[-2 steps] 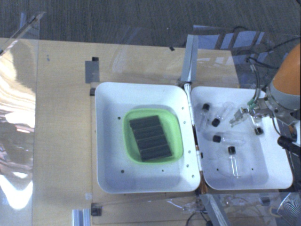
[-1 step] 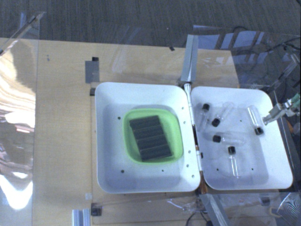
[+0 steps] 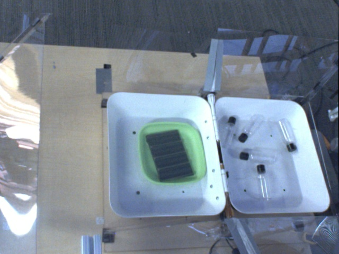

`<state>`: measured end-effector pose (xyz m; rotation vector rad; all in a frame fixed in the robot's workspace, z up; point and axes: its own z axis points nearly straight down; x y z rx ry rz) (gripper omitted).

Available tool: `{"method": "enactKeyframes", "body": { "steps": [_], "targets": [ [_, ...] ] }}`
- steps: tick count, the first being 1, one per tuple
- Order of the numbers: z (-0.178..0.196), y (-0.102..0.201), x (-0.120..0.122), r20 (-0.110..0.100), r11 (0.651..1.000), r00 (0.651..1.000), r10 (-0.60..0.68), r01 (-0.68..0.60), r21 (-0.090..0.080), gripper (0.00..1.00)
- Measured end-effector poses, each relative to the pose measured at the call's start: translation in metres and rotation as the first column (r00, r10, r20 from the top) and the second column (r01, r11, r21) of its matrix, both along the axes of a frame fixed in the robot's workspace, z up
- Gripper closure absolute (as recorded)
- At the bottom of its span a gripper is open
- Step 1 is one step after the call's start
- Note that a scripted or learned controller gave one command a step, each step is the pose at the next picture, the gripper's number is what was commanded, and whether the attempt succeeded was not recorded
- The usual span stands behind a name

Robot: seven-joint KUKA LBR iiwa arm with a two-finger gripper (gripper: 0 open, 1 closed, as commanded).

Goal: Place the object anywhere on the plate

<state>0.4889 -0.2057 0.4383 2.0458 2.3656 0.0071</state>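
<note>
From above, two white bins sit side by side mid-frame; the left bin (image 3: 122, 194) bears a green plate (image 3: 197, 147) with a dark ribbed block (image 3: 169, 155) lying on it, tilted; the right bin (image 3: 312, 194) holds several clear vials (image 3: 263, 184) with black caps, scattered apart; the wooden bench (image 3: 63, 142) spreads toward the left of frame.

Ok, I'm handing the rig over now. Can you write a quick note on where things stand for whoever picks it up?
Left bin: green plate with a dark ridged block lying on it.
Right bin: several clear vials with black caps, lying loose, e.g. one near the front and one at the right.
Done: the block lies on the plate; no vial does.
Left: if a vial is the object, pick one and set it on the plate.
</note>
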Motion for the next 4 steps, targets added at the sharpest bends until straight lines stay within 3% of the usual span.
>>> {"method": "enactKeyframes", "body": {
  "steps": [4],
  "targets": [
    [-0.012, 0.006, 0.001, -0.004, 0.946, 0.946, -0.325, 0.325, 0.005, 0.00]
  ]
}}
